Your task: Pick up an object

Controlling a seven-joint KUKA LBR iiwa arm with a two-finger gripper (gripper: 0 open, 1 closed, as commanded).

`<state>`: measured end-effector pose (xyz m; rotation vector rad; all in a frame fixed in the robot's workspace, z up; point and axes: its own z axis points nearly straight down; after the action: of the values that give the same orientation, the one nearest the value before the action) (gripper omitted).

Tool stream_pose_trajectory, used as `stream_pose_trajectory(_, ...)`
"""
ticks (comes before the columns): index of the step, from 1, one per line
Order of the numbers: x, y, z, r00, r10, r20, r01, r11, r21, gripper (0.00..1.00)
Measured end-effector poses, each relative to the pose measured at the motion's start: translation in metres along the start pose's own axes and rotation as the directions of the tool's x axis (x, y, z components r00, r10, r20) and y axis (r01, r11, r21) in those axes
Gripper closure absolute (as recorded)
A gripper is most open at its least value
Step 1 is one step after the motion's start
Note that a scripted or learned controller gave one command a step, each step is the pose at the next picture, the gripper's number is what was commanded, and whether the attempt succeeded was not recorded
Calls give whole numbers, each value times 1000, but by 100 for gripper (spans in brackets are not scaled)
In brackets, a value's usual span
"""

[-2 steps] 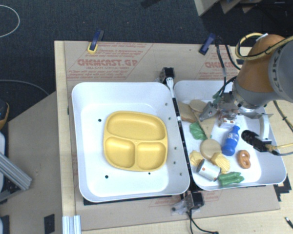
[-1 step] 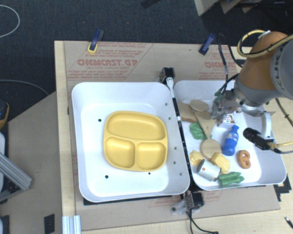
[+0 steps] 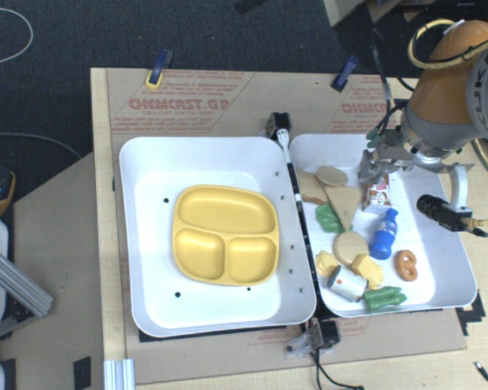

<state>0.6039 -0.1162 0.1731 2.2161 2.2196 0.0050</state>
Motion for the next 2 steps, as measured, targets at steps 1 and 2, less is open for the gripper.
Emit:
stream_pose_trajectory(1, 0, 2, -53, 1000, 1, 1, -1, 1000, -1, 100)
stream_pose_trajectory(2, 57, -2, -63, 1000, -5, -4, 5, 1000, 4, 100)
